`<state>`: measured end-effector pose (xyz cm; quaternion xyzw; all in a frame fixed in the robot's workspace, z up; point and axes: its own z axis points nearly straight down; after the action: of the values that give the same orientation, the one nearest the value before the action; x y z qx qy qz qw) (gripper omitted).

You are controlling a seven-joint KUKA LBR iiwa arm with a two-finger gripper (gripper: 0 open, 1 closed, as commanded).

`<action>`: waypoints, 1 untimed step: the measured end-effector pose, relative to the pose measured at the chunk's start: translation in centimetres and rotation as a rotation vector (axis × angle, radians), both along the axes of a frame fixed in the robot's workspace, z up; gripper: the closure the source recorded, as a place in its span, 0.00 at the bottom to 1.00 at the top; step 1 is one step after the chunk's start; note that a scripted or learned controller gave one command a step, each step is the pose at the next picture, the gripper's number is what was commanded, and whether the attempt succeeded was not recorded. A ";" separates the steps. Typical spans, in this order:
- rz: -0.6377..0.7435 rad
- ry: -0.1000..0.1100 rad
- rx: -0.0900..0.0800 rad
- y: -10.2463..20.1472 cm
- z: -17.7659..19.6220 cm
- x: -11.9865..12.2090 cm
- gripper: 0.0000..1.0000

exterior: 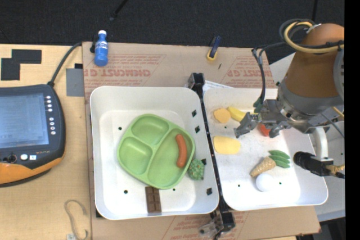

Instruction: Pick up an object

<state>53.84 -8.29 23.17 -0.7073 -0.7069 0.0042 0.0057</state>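
The two-finger gripper (251, 124) hangs low over the right white plastic bin (312, 197), its dark fingers pointing toward the bin's left half; whether they stand apart or together I cannot tell at this slant, and nothing shows between them.

The task names no single thing, so any toy in this bin is a candidate. The nearest are a flat yellow oval piece (226, 145) just below and left of the tip, a small orange-yellow rounded lump (222, 116) above it, and a yellow banana-like piece (237, 114) touching or just beside that lump. A small red item (264, 130) sits partly under the wrist. Further toward the bin's near side lie a tan cone (262, 166), a green leafy piece (279, 158) and a white ball (263, 182).

The left white bin (104, 121) holds a green compartment plate (138, 146) with a red sausage (181, 150) on it, a green bumpy cluster (196, 169) at its edge and a brown bar (153, 200); all well apart from the arm.

Risks, as I judge them: the yellow oval looks flat and smooth, so the fingers could slide over it; the two yellow pieces crowd each other, so a descent between them may nudge both aside; the bin's dividing wall is near, and a leftward approach could clip it.
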 end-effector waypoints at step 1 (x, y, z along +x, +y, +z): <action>0.001 -0.010 -0.001 0.0 0.5 0.2 0.00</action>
<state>54.04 -8.31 23.66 -0.7069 -0.7073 0.0012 0.0019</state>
